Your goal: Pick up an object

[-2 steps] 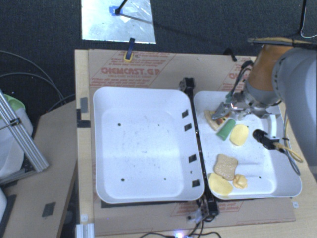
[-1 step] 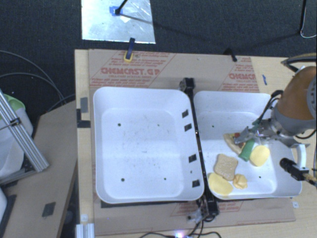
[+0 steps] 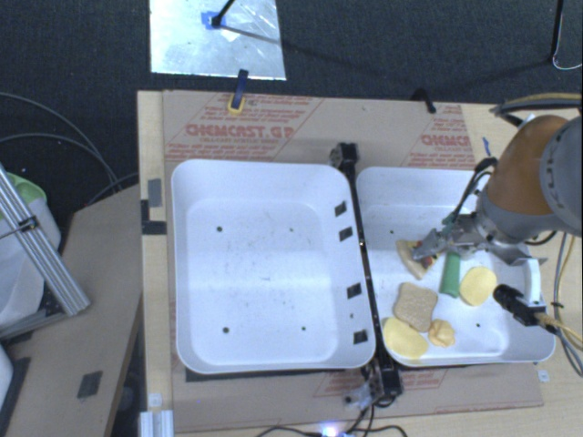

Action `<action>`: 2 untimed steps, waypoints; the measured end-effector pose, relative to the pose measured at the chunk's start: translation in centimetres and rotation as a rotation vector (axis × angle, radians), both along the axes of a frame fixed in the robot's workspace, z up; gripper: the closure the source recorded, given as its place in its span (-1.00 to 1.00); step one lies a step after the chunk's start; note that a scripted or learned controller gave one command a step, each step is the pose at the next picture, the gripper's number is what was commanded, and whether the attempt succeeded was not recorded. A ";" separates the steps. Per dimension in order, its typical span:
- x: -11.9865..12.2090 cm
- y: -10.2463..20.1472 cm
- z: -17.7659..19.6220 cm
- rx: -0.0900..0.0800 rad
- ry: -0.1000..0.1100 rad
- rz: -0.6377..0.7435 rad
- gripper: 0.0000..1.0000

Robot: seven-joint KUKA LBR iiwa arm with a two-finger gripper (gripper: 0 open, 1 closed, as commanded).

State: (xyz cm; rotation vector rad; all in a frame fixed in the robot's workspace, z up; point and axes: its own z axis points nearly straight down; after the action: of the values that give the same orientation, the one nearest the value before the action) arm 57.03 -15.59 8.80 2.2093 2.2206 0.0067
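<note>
The right bin (image 3: 401, 194) holds several toy foods. A tan wedge (image 3: 412, 259) lies near the bin's middle left, and a green stick (image 3: 450, 275) lies just right of it. A pale yellow round piece (image 3: 477, 286) sits beside the green stick. A brown bread slice (image 3: 416, 305), a yellow disc (image 3: 404, 339) and a small orange-yellow lump (image 3: 442, 332) lie along the front. My gripper (image 3: 430, 244) reaches in from the right and is low over the wedge's upper right edge, close to the top of the green stick.
The left bin (image 3: 264, 262) stands beside the right one, with a black divider clamp (image 3: 346, 157) between them. The arm's orange band (image 3: 528, 167) hangs over the right bin's far right side. A black bracket (image 3: 519, 303) sticks out near the right bin's front right.
</note>
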 end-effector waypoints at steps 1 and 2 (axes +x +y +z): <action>1.1 -0.5 -0.1 0.004 0.004 0.000 -1.00; -6.1 4.1 0.0 0.002 -0.001 -0.005 -1.00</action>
State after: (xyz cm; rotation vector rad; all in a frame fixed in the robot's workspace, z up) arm 50.92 -11.51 8.81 2.2157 2.2155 0.0103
